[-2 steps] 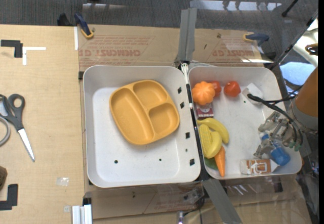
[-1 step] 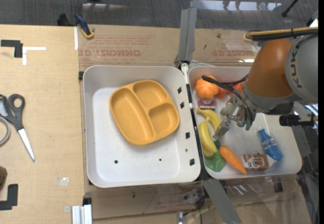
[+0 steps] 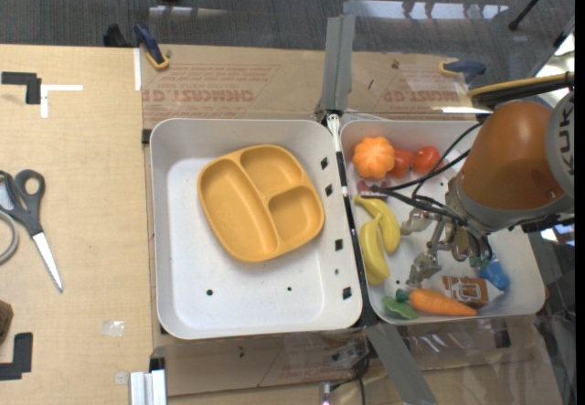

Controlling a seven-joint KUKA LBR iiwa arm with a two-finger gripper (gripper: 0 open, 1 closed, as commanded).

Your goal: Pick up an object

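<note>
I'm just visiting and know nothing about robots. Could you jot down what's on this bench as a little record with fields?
left bin: holds a yellow divided plate
right bin: holds the toy food
toy food: orange pumpkin, red tomato, bananas, carrot, small snack packet
arm: reaches into the right bin
gripper: low inside the right bin, just above the carrot; no object seen between its fingers
bench beside bins: scissors at far left

We see scissors (image 3: pixel 35 225) lying on the wooden bench (image 3: pixel 73 147), well left of the bins. Beyond it, we see a blue clamp (image 3: pixel 151 45) at the cardboard's (image 3: pixel 228 83) edge.
</note>
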